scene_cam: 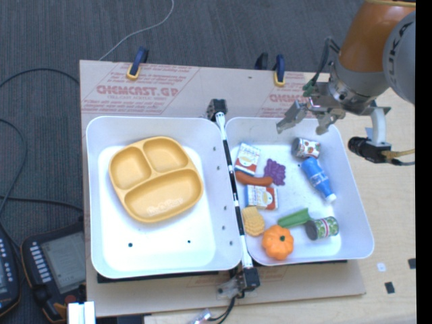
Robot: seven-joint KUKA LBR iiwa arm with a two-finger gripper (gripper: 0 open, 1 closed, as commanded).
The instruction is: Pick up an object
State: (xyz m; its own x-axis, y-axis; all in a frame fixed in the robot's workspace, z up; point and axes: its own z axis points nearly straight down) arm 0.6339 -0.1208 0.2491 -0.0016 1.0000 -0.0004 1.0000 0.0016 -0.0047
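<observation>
While unpicked: nothing gripped
Pincer point(312, 119): spread, bare
Carton point(307, 147): just below; light, crushable; pinch flat sides

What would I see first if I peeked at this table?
Probably the big yellow plate with three compartments, sitting alone in the left bin. Next, the right bin full of toy food, with a bright orange pumpkin at its near edge. Above that bin's far corner hangs the robot's open gripper, holding nothing.

A robot lab: clamped board point(202, 90), teach pendant point(57, 262), loose cables point(20, 154).
</observation>
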